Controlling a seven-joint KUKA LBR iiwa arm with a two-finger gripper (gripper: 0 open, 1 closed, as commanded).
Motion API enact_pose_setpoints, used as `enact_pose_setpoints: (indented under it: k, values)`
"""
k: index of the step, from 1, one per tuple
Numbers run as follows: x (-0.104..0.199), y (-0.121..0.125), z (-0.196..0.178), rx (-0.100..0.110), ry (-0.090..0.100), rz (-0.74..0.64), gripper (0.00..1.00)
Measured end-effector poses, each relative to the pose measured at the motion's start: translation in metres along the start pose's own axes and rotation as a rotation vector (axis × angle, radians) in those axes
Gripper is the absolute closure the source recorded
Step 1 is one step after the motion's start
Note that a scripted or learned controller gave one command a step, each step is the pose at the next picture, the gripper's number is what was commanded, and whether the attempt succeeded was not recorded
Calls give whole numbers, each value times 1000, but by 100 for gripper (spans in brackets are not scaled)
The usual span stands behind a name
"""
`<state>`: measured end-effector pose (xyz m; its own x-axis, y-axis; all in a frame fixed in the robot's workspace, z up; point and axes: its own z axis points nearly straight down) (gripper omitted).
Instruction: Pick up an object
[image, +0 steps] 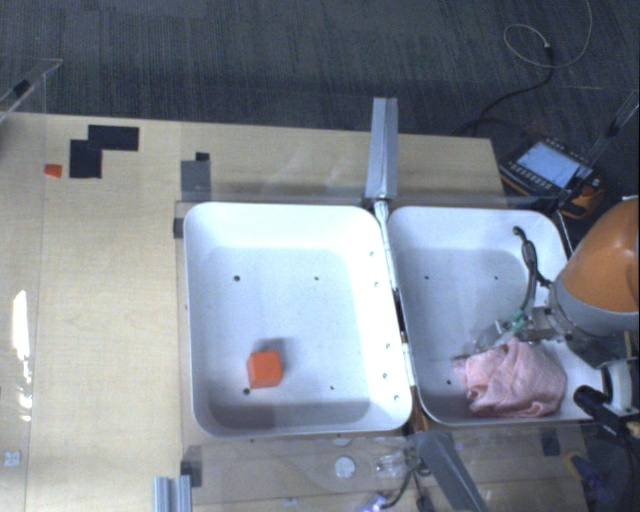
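On wood bench (100, 330), 2 white bins; gripper (520, 330) at pink cloth (512, 378), grip state unclear

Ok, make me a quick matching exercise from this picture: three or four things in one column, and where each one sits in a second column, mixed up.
Things:
1. orange block
2. pink cloth
3. small orange square
4. handheld screen

Places:
A. on the floor beyond the bench, far right
B. left bin, near front corner
C. bench top, far left by the black shapes
D. right bin, front, beside the gripper

Pairs: 1-B, 2-D, 3-C, 4-A
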<state>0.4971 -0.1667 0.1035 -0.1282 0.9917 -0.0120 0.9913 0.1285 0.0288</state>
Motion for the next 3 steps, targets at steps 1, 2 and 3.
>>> enact_pose_setpoints:
  k: [1,2,3]
  values:
    - [0,4,-11,-7,-2,-4,100]
    - [0,4,-11,-7,-3,-4,0]
    - [-16,-7,13,14,8,125,0]
